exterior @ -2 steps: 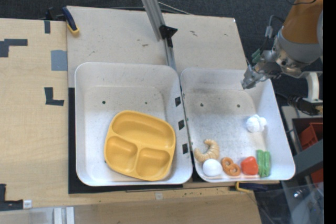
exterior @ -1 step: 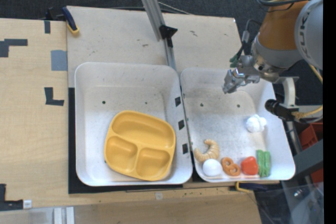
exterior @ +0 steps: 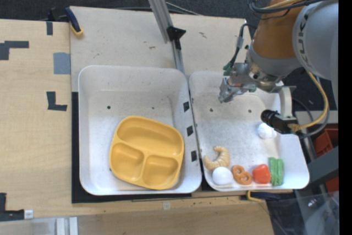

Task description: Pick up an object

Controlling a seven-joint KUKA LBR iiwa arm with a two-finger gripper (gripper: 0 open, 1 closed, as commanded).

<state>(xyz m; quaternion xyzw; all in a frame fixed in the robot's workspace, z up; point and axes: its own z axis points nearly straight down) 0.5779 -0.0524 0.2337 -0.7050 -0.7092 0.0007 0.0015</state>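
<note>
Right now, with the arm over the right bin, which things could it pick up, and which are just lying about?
For the job, all in the right bin:
croissant
white egg
pretzel
red piece
green piece
white ball
gripper, above the bin's bare far end

Lying about:
yellow tray in the left bin
clamp on the bench

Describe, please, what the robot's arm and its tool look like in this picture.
The arm is grey, rounded and bulky, with a glossy orange band above the wrist. Black cables loop over the top of the band, and a yellowish one runs down the arm's right side. The tool is small, of dull grey metal, with thin wires leading up to the wrist.
</note>
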